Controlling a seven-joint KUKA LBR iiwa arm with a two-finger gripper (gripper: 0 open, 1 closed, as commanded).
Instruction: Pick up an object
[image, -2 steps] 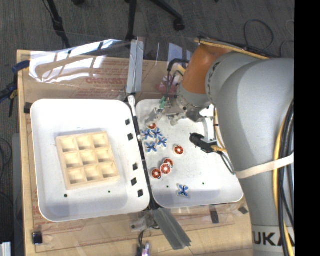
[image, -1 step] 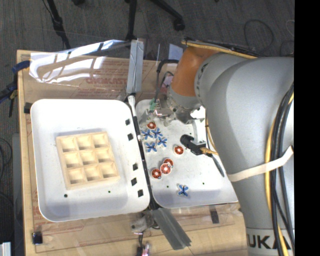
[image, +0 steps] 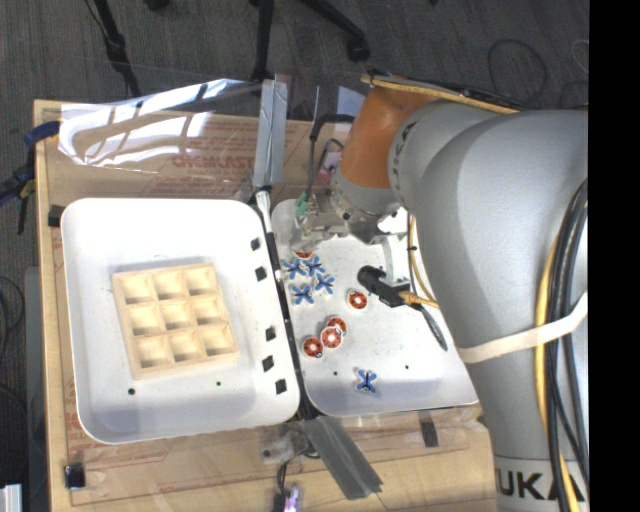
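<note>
In the right bin lie several small objects. Blue jack-shaped pieces cluster near its left wall, and one more blue jack lies near the front. Red and white rings sit mid-bin, with another red ring to their right. My gripper hangs low over the bin's back left corner, just behind the blue cluster. The wrist and arm hide most of it.
The left bin holds a wooden tray with nine square compartments. A black cable fitting hangs over the right bin. The grey arm covers the right bin's right side. Clear plastic sheeting lies behind the bins.
</note>
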